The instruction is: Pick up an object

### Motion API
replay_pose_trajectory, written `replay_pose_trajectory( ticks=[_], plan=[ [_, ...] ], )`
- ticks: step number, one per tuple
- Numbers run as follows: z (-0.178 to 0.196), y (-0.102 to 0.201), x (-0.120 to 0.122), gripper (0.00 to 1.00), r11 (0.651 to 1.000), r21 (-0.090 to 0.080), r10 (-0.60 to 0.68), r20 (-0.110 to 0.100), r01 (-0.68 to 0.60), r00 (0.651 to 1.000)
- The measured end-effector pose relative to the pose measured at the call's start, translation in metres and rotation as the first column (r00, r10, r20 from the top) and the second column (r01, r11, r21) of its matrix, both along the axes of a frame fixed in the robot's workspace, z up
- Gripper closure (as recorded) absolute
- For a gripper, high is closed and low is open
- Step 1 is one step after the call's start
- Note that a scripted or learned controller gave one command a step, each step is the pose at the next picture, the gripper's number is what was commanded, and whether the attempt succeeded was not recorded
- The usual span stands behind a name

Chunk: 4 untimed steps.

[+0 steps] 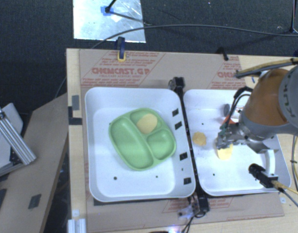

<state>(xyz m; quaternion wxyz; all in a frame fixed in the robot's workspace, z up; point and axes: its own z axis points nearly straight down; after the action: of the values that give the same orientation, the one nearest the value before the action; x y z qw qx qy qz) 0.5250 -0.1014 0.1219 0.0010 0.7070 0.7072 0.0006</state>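
We see the gripper right of centre, above a soft yellow lump; its grasp we cannot tell.

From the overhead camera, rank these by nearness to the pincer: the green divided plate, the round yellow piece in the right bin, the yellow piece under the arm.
1. Yellow piece under the arm, right by the pincer.
2. Round yellow piece, right bin, toward the divider.
3. Green divided plate, left bin.

The brown board under the bins bears red print reading "CHEMCAST GP" at upper left, with the same print partly visible at upper right.
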Motion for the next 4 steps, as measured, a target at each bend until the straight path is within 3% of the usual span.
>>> replay_pose_trajectory(
  ticks=[1,2,3,4],
  plan=[
    [0.061,-0.008,0.003,1.00,1.000,-0.001,0.003,0.005,-0.003,1.000],
    [0.093,-0.008,0.005,1.00,1.000,-0.001,0.004,0.004,-0.004,1.000],
    [0.093,0.034,0.014,1.00,1.000,0.002,0.008,0.002,-0.008,1.000],
    [0.094,0.096,0.023,1.00,1.000,0.003,0.011,0.001,-0.011,1.000]
  ],
)
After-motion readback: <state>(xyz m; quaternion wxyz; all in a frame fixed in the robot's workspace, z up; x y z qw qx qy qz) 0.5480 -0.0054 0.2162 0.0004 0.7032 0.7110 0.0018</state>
